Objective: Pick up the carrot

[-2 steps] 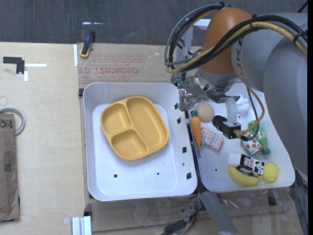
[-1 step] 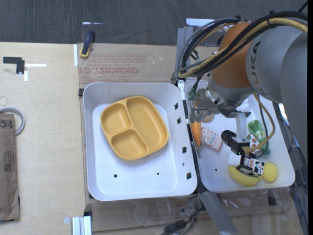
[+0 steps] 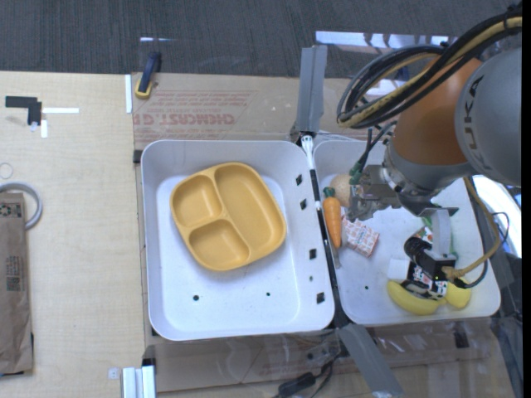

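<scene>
You'll find the carrot (image 3: 333, 220) lying lengthwise along the left wall of the right bin (image 3: 362, 305), with a patterned small box (image 3: 361, 238) just beside it and a banana (image 3: 425, 298) near the bin's front right. The gripper (image 3: 358, 199) hangs just right of the carrot's upper end; you cannot tell its grip state. A yellow divided plate (image 3: 228, 215) sits in the left bin (image 3: 228, 313).

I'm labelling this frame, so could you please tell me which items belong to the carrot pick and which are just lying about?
Job:
carrot, at the right bin's left wall
tool, close beside it

Lying about:
yellow plate, left bin
banana
patterned box
</scene>
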Controlling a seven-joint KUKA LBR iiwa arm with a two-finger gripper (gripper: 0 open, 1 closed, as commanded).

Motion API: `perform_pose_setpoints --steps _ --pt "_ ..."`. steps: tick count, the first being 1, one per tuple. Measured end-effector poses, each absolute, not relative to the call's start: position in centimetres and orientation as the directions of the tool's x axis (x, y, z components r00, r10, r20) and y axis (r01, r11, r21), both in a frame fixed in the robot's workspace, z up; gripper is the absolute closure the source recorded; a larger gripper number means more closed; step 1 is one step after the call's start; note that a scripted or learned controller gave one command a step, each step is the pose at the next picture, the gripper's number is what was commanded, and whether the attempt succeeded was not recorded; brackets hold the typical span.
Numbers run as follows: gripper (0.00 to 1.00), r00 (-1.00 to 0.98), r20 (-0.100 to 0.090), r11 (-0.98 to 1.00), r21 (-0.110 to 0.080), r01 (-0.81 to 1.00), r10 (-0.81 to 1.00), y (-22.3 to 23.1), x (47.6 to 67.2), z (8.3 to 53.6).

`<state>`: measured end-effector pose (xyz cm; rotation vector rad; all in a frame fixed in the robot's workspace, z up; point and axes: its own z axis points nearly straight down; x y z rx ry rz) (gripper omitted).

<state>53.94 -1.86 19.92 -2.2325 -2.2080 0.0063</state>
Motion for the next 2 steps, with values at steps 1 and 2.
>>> perform_pose_setpoints --steps 1,2 --pt "1.00 0.048 -0.003 -0.048 -0.003 0.999 0.999 -4.0 59.9 19.0" --pt "1.00 0.031 -0.002 -0.031 -0.002 1.000 1.000 1.3 56.9 19.1"
